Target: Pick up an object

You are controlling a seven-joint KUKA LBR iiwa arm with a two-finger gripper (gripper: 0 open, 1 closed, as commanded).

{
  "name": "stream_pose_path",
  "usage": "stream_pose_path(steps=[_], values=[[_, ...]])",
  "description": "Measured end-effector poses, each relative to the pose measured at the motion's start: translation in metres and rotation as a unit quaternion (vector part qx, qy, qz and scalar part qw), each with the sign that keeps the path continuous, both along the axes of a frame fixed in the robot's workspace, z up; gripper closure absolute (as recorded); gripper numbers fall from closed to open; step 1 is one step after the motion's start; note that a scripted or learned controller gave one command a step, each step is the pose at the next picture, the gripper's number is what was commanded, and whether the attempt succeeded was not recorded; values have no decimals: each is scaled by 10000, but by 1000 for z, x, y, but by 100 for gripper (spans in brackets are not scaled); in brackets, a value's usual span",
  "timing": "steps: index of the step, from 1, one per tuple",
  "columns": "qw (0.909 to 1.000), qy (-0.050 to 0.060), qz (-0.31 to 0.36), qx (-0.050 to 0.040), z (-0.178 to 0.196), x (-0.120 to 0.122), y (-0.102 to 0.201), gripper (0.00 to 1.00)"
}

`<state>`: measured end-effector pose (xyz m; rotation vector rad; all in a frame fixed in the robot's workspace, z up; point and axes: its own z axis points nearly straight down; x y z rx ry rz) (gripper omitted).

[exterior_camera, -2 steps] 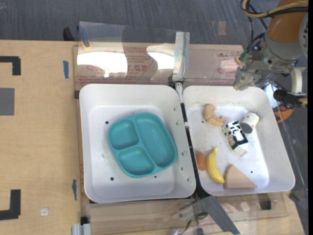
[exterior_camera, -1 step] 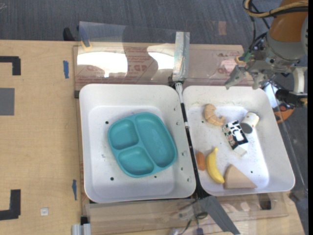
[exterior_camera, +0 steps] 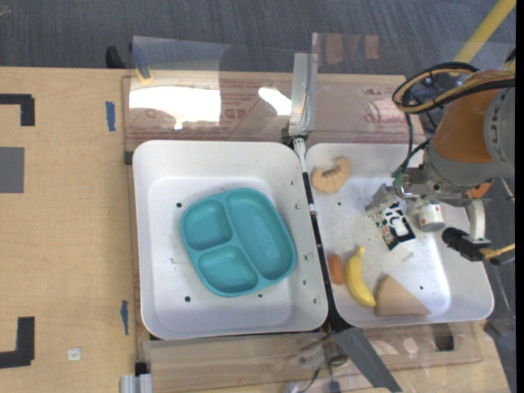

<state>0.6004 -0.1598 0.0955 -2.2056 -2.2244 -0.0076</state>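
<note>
Two shallow white bins sit side by side: the left bin (exterior_camera: 155,244) and the right bin (exterior_camera: 467,289). The left one holds one teal divided plate (exterior_camera: 237,241) with three compartments. The right one holds one croissant (exterior_camera: 332,175), one banana (exterior_camera: 358,277), one small orange piece (exterior_camera: 336,269) that looks like a carrot, and one tan wedge (exterior_camera: 398,297). One arm reaches in, carrying one gripper (exterior_camera: 391,215).

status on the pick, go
Gripper low over right bin, nothing seen held. Banana, croissant, tan wedge untouched. Path clear.
</note>
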Motion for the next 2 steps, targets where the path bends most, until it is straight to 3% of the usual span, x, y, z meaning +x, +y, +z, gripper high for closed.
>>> stream_pose_path(steps=[1, 2], values=[[10000, -55, -23, -52, -7, -31, 54, 0], [9999, -81, -32, -55, 4, -30, 53, 100]])
